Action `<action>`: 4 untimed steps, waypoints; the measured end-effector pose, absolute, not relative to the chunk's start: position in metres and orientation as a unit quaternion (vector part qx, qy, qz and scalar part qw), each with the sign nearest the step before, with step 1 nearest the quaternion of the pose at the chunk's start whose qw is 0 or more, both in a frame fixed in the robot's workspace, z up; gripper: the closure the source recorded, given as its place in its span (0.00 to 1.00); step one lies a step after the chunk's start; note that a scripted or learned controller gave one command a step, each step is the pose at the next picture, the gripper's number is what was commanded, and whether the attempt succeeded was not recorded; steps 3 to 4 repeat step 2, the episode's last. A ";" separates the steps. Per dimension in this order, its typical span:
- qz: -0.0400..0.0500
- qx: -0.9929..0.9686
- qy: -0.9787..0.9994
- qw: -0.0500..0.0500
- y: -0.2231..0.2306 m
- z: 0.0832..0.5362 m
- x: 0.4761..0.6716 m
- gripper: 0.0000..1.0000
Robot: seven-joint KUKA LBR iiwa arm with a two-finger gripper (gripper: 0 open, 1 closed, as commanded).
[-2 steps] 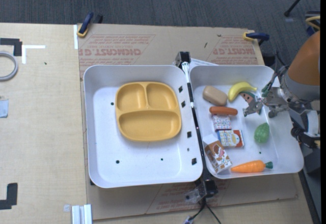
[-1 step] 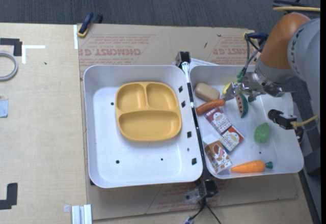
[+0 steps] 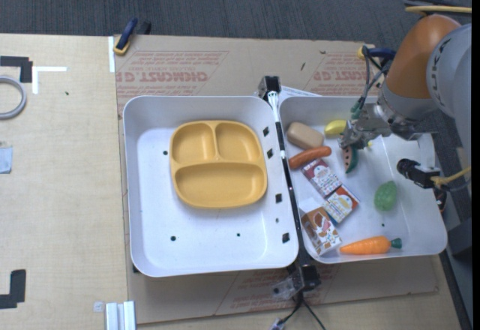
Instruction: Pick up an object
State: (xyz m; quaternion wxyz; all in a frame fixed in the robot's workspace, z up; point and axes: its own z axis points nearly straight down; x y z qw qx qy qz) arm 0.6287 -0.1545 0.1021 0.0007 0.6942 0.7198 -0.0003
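Observation:
My gripper (image 3: 354, 139) hangs low in the upper middle of the right bin (image 3: 420, 246), at the end of the grey arm with the orange band (image 3: 417, 58). Just under its tip lies a dark green and red wedge-shaped toy (image 3: 351, 160); whether they touch I cannot tell. A small yellow piece (image 3: 334, 127) lies just left of the gripper. Further left are a tan bread roll (image 3: 304, 133) and a red sausage (image 3: 308, 157). A green lump (image 3: 385, 196) lies lower right and an orange carrot (image 3: 367, 247) rests near the front wall.
Three small printed cartons (image 3: 322, 178) (image 3: 340, 205) (image 3: 320, 230) lie in a row down the right bin's left side. The left bin (image 3: 150, 246) holds a yellow divided plate (image 3: 218, 163). A black cable fitting (image 3: 411, 169) juts in at the right wall.

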 end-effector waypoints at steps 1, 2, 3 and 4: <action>0.000 0.699 0.715 0.001 -0.115 0.359 0.622 1.00; -0.001 0.699 0.715 0.000 -0.033 0.251 0.572 1.00; -0.001 0.699 0.715 0.000 -0.033 0.251 0.572 1.00; -0.001 0.699 0.715 0.000 -0.033 0.251 0.572 1.00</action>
